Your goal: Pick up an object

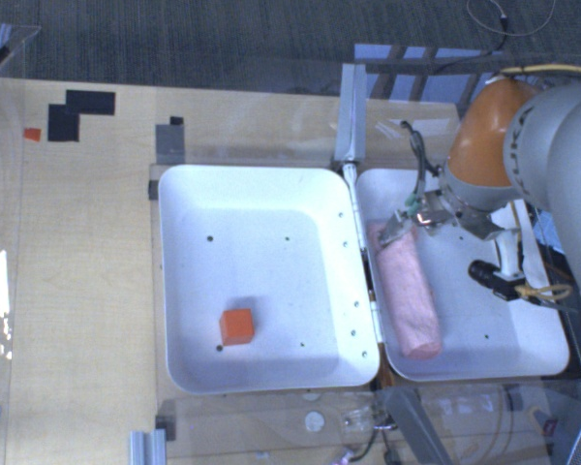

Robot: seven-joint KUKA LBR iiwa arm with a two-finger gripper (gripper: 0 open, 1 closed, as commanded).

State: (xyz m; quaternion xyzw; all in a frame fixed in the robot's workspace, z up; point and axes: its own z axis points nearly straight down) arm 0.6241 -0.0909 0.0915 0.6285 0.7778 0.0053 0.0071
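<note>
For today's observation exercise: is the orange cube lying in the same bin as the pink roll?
No: the orange cube lies in the left bin, the pink roll in the right bin.

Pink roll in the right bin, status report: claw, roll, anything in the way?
Claw down at pink roll's far end. Roll lying in right bin, along its left wall. Orange block apart, in left bin.

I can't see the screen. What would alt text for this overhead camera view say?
A grey robot arm reaches from the right, its pincer at the top end of a pink roll lying in the right bin. The left bin holds a small orange cube.
</note>
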